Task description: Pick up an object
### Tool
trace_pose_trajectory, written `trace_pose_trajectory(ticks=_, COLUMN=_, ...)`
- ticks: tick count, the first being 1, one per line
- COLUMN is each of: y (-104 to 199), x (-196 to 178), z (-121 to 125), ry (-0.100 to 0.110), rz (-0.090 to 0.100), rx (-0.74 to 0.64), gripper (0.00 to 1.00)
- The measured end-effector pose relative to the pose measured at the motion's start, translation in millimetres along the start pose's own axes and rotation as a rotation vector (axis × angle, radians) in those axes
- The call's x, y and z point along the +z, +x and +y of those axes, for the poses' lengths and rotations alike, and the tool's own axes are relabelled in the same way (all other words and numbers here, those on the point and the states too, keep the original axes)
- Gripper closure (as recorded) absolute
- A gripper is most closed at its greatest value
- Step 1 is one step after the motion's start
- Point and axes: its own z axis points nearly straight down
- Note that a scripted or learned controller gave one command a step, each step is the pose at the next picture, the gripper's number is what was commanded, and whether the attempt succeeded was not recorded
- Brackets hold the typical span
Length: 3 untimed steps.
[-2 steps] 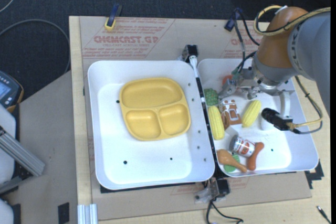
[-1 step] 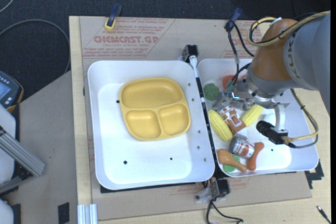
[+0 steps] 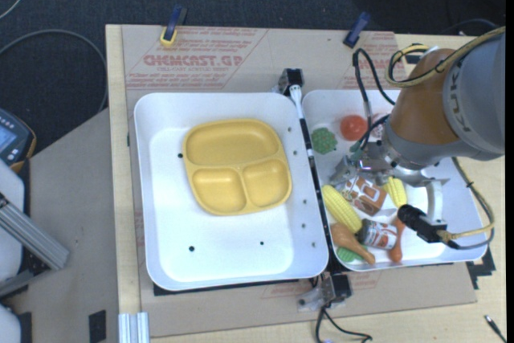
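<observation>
Bent over the right bin, arm lowers its tool among toy food.

The left bin has open floor around the yellow tray, widest from 6 to 9 o'clock of it. The right bin is crowded: corn, carrot, green piece and red ball line its 9 o'clock side (cables trail at 5 o'clock). The arm covers its 12 to 3 o'clock part.
</observation>
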Motion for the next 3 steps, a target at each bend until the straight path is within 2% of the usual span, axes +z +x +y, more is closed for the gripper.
trace_pose_trajectory(ticks=1, y=0.2, x=-10.5, z=1.9, ry=-0.005, rz=-0.001, rx=0.000, gripper=1.00)
trace_pose_trajectory(ticks=2, y=99.9, x=-104.4, z=-42.3, ry=-0.012, rz=0.004, rx=-0.012, gripper=1.00)
trace_pose_trajectory(ticks=3, y=125.7, x=-228.0, z=-72.2, ry=-0.019, rz=0.002, rx=-0.008, gripper=1.00)
